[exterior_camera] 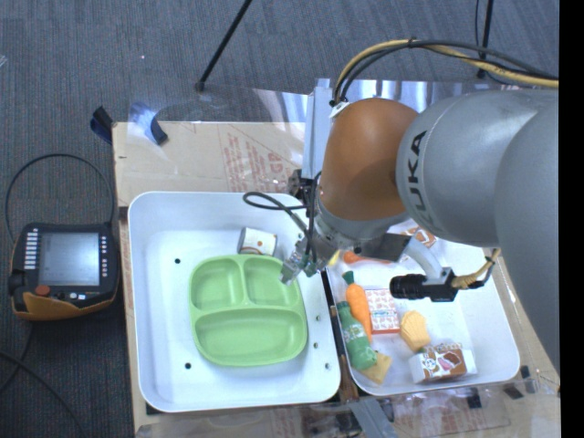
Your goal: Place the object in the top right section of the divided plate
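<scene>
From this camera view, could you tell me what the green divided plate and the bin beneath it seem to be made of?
The green divided plate looks like moulded plastic with a matte finish: uniform colour, rounded ridges. The left white bin seems smooth plastic too, with a soft sheen and rounded corners, though coated metal is possible.

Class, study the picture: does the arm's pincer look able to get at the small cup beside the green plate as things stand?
Probably yes. The pincer hovers over the divided plate's top right section, and the cup lies just beyond its rim, with nothing between them.
</scene>
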{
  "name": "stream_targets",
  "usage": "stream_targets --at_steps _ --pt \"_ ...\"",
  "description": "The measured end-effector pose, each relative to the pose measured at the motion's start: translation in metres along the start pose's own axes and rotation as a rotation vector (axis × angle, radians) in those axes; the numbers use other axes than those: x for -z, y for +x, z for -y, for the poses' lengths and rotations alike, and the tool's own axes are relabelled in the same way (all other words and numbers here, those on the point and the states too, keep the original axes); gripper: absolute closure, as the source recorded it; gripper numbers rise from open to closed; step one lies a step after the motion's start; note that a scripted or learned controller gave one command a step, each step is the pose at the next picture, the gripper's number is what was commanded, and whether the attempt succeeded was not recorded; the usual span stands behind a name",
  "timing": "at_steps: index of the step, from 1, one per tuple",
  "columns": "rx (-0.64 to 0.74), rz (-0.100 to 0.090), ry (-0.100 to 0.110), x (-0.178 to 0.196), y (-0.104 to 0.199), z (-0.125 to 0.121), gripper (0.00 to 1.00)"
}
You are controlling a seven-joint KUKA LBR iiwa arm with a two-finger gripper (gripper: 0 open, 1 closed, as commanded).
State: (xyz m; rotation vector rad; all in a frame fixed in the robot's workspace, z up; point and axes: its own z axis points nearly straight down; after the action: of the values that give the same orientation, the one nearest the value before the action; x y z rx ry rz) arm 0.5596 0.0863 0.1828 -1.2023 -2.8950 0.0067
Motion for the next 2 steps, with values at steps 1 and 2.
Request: stream_targets --at_steps 1,2 --pt "0.048 0.0 0.0 0.0003 0.0098 0.0128 1.0" --pt "0.047 0.0 -0.001 0.0003 0.0095 0.013 0.0"
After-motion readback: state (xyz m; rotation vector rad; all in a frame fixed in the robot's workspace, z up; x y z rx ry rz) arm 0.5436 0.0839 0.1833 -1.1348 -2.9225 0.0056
